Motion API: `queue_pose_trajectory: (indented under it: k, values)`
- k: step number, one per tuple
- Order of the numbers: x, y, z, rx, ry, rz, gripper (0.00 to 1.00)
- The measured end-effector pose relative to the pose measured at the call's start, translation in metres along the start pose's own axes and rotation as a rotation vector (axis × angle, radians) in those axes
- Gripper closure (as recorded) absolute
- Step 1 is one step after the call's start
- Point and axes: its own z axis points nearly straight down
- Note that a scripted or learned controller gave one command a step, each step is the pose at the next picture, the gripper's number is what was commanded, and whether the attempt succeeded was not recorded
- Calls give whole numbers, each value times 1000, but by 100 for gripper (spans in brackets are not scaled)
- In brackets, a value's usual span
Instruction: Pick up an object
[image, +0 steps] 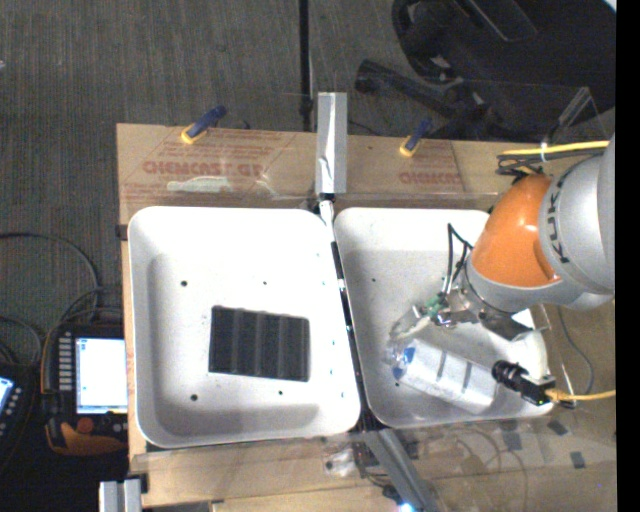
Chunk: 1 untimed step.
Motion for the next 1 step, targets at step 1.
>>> queue_pose_trajectory:
  k: [1]
  values:
    - [0,61,1,-4,-5,-74,0]
